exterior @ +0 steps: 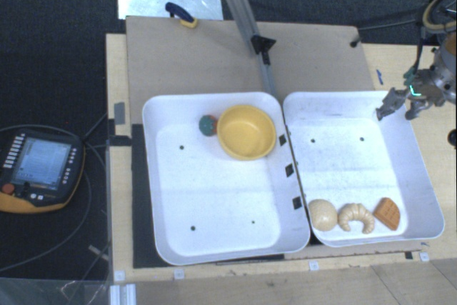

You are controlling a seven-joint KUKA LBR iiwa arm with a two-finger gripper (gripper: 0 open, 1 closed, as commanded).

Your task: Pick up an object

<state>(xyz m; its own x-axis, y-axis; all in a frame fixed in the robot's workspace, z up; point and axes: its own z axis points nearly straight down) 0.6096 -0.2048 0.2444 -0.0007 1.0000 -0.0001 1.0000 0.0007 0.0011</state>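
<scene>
My gripper hangs over the far right rim of the right bin, its two fingers spread open with nothing between them. Along the near edge of that bin lie a pale round bun, a croissant and an orange waffle-like piece, well below the gripper. In the left bin a yellow bowl sits at the far right corner, with a small dark green ball touching its left side.
A control pendant lies on the floor to the left, with cables. A slanted metal pole crosses the board behind the bins. Black clips join the two bins at their shared edge.
</scene>
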